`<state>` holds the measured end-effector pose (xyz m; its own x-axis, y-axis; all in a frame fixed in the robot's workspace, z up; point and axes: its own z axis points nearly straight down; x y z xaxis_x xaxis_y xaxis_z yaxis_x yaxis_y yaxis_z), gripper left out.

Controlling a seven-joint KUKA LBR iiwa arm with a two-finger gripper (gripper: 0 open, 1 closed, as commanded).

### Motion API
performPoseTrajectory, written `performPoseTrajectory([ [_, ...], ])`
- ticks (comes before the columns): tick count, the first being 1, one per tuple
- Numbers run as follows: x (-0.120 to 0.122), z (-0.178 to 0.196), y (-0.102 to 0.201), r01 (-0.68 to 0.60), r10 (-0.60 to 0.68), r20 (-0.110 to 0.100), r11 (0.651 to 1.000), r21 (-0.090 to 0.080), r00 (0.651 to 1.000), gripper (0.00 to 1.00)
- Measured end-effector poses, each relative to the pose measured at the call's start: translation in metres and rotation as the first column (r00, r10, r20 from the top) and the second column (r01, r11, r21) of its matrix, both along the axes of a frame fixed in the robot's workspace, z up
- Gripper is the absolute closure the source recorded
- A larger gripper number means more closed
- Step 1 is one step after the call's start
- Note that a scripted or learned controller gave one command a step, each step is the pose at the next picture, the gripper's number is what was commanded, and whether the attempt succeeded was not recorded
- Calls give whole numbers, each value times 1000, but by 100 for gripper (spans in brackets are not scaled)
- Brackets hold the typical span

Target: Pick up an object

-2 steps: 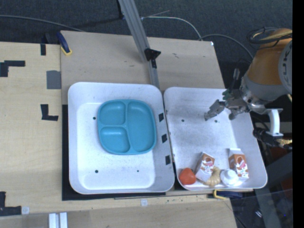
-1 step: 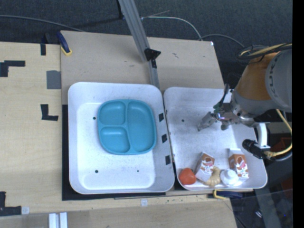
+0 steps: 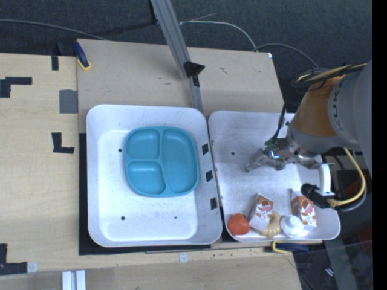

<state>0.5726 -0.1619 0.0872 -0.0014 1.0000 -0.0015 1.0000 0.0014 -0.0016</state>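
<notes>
My gripper [image 3: 257, 161] hangs over the middle of the right bin [image 3: 242, 132], pointing left, above bare bin floor with nothing seen in it. The objects lie along that bin's near edge, below the gripper and apart from it: a red round piece [image 3: 239, 224], a small printed carton [image 3: 262, 212], a yellowish item [image 3: 275, 225], a white round item [image 3: 294, 226] and a second printed carton [image 3: 303, 210]. They sit close together, some touching.
The left bin [image 3: 103, 180] holds a blue divided plate [image 3: 161, 161]. A metal bar [image 3: 172, 32] slants down from the top to the bins' shared edge. The grey arm with its orange band [image 3: 314, 110] and cables [image 3: 347, 189] fill the right side.
</notes>
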Motion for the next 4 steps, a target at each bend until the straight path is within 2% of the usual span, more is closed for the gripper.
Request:
performPoseTrajectory([
  [1,0,11,1,-1,1,0,1000,1,1000,100],
  [4,3,195,-11,0,0,8,1000,-1,1000,100],
])
